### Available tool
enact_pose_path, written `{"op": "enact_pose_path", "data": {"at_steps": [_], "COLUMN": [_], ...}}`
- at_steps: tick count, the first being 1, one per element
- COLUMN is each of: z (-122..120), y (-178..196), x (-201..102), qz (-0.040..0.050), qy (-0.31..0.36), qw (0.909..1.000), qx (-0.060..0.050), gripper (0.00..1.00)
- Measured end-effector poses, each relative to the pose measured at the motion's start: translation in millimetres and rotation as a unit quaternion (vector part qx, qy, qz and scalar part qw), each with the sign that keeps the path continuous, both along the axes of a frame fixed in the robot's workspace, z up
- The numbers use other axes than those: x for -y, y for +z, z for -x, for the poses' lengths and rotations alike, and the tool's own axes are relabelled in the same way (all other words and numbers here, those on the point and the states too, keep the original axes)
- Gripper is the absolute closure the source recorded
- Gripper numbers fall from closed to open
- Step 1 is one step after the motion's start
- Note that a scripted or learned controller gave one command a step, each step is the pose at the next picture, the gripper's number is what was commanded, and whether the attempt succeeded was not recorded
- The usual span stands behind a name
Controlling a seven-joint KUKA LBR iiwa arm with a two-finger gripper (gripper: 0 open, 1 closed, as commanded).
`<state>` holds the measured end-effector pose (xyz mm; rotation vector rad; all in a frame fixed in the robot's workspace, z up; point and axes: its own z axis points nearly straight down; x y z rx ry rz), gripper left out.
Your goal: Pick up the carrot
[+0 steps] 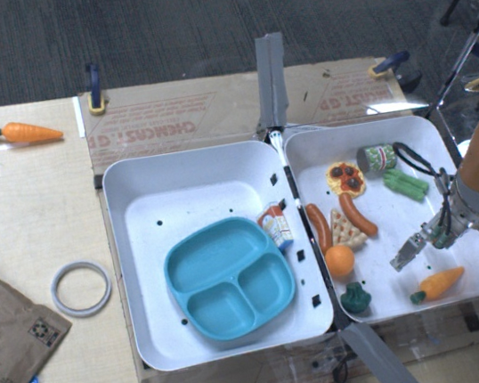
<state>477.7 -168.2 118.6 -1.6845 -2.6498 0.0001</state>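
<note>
Over the right bin (448, 139), arm angled down-left, pincer (404, 253) empty, grip state unclear, above carrot (439, 283).

Right bin (448, 139): open white floor through its centre and lower middle, wide enough for a pass. Left side crowded, with two sausages (358, 214), a waffle piece (347, 230), an orange (340, 261) and a green item (356, 299) running down along the divider wall. Upper part taken by a pizza toy (345, 177), a can (378, 158) and a green vegetable (405, 184). Carrot (437, 284) lies near the lower right wall; gripper (409, 252) hangs just above-left of it. Left bin (127, 249): blue tray (228, 277) fills the middle, bare floor along the upper edge.
</note>
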Motion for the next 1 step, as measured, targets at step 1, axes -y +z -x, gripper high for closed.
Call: {"op": "enact_pose_path", "data": {"at_steps": [1], "z": [0.7], "y": [-21.2], "x": [39.7], "qz": [0.0011], "qy": [-0.222], "qw": [0.975], "qx": [0.0], "gripper": [0.0]}}
